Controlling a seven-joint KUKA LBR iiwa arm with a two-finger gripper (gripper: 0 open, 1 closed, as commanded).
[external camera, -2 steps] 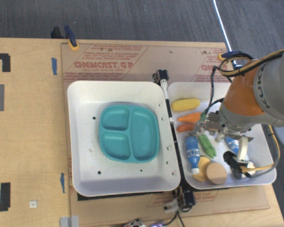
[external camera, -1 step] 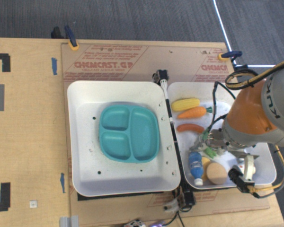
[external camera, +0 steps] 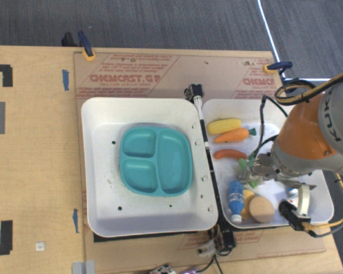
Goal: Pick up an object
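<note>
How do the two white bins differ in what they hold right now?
The left bin holds a single teal divided plate; the right bin holds several small items, among them a corn cob, a carrot and a blue bottle. The arm is over the right bin. Both are shallow and white.

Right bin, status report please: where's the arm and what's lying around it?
Arm low over right bin, pincer among toys. Corn, carrot, sausage, blue bottle, tan ball all lying loose. Teal plate in left bin.
</note>
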